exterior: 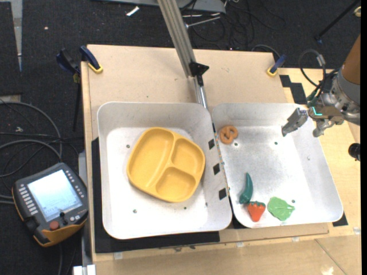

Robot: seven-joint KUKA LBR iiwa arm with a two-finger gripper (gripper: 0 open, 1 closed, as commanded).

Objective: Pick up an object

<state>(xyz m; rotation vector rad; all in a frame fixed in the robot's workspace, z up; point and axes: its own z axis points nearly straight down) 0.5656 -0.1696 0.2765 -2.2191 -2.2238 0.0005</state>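
Two white bins side by side on the desk [143,73]. In the left bin [114,125], a yellow divided plate [166,164]. In the right bin [309,171], a pretzel [228,134] near the top left, and a teal pepper [246,189], red strawberry [256,210] and green leaf [280,208] clustered near the bottom. Over the right bin's upper right corner, the hand [307,125], fingers spread, nothing between.

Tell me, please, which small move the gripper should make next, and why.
Probably move the gripper toward the pretzel and lower it. The gripper is open above the right bin, holding nothing. The pretzel lies alone near the bin's far left corner, while the green pepper, strawberry and green leaf crowd together.
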